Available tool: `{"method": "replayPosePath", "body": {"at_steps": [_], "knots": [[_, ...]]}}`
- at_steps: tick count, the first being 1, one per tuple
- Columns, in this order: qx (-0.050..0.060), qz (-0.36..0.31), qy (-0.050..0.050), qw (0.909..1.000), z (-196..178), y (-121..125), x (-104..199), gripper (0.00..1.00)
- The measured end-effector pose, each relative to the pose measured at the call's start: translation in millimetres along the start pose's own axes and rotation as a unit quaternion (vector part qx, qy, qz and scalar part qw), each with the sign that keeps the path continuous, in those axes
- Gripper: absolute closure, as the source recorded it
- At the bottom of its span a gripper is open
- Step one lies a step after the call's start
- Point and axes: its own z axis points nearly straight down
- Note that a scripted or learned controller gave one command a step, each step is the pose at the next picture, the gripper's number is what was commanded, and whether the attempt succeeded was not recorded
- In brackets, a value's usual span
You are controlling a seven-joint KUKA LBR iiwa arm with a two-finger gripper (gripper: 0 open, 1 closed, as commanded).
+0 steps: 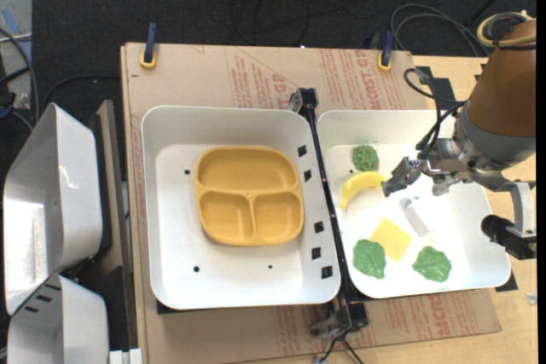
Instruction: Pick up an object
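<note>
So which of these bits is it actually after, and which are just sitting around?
In play, right bin:
pincer
banana
yellow slice
three green pieces
small grey piece

Just lying about:
yellow divided tray in the left bin
blue-and-yellow clamps

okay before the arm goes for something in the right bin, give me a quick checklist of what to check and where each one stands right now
1. Gripper over the right bin: ok.
2. A target close by: ok, the yellow banana lies just beside it.
3. Banana free of neighbours: ok, the small green piece sits apart.
4. Nothing held already: cannot tell.
5. Finger opening: cannot tell.
6. Divided yellow tray out of the way: ok, it is in the left bin.
</note>
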Motion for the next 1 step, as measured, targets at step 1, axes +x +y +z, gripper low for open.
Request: {"method": "replayPosePath", "body": {"at_steps": [1], "knots": [[0.002, 0.002, 0.000, 1.0000, 50.4, -9.8, -2.7, 0.00]]}}
